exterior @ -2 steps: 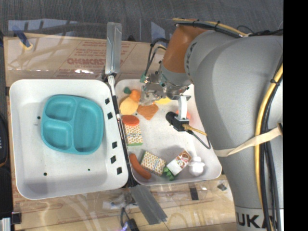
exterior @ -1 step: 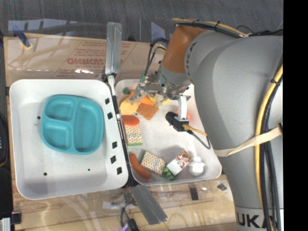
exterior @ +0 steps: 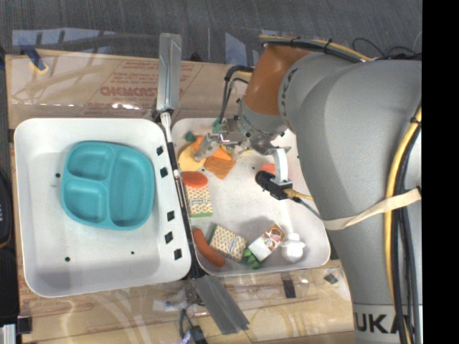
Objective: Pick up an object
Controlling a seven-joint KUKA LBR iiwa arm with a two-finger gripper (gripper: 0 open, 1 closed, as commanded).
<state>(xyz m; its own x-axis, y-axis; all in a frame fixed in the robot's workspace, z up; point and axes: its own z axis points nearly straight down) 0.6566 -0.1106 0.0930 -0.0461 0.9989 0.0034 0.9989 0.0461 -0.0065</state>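
You are watching the gripper (exterior: 215,140) reaching low into the far end of the right bin (exterior: 315,253), just above the orange wedge (exterior: 219,165). Whether it is gripping anything, you cannot tell; nothing is visibly lifting, so the pick remains undone.

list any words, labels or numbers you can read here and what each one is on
"UKA", cut off by the frame edge: on the robot base.
Red print on the cardboard sheet: too blurred to read.
Labels on the food packets in the right bin: too small to read.
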